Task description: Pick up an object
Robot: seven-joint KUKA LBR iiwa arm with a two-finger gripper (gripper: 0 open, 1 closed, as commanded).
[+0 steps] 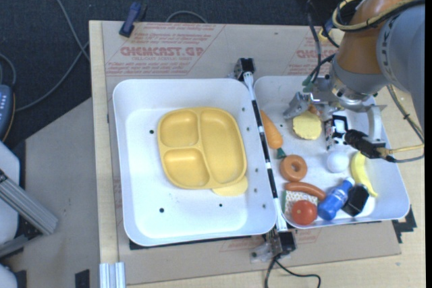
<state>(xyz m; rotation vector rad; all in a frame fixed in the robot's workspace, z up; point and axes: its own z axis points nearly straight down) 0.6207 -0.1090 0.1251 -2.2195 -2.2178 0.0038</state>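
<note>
Approach step, we judge; gripper [318,111] hangs low over the right bin [388,202], just beside the yellow disc [307,127], the nearest pick; we cannot tell how the jaws stand; nothing visibly held; next move calls for centring on the disc, then descending.
</note>
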